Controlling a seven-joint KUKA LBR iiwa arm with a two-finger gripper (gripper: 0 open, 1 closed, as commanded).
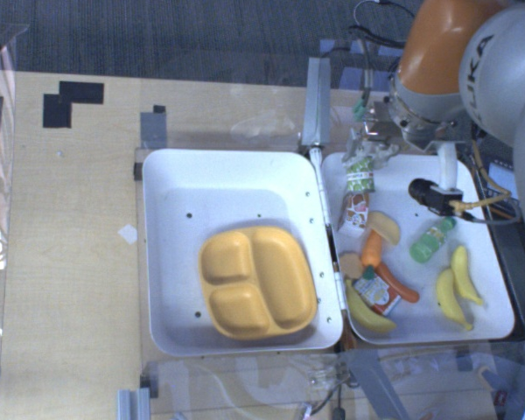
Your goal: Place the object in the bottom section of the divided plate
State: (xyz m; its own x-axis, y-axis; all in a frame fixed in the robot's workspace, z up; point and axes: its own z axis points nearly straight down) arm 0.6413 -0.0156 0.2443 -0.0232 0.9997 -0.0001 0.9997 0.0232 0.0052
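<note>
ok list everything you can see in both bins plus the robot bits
divided plate: 1, yellow, left bin
bananas: 2, yellow, right bin, right side
banana: 1, yellow, right bin, bottom left
carrot: 1, orange, right bin, middle
bottle: 1, green, right bin
red packet: 1, right bin, over the lone banana
snack pouch: 1, green and brown, right bin, top left
arm: 1, grey with orange band, top right
gripper: 1, over the right bin's top edge
</note>
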